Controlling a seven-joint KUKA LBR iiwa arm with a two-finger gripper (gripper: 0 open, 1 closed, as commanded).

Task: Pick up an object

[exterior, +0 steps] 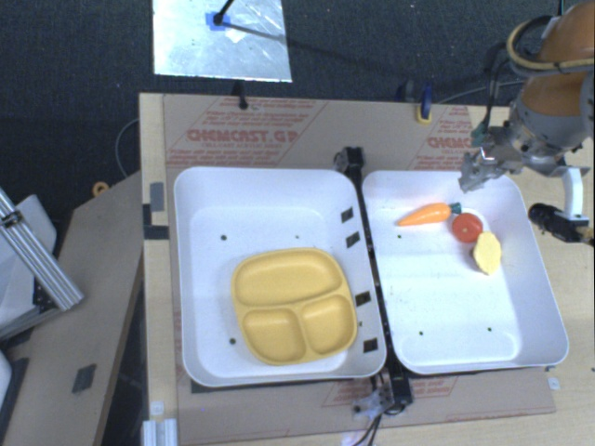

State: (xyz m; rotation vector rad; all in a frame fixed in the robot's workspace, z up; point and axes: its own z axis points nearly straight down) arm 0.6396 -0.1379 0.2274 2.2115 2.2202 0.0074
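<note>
In the right bin (521,342) lie an orange carrot (423,215), a red tomato (467,227) and a pale yellow slice (487,252), grouped near the far right. A yellow three-part plate (293,305) rests in the left bin (200,249). My gripper (472,177) hangs over the right bin's far edge, just above and right of the carrot's green end, with nothing visibly held.
The bins sit side by side on a cardboard sheet (279,133) with black clips (358,240) along the seam between them. A shiny metal plate (221,26) lies beyond the bench. An aluminium rail (33,258) stands at the left.
</note>
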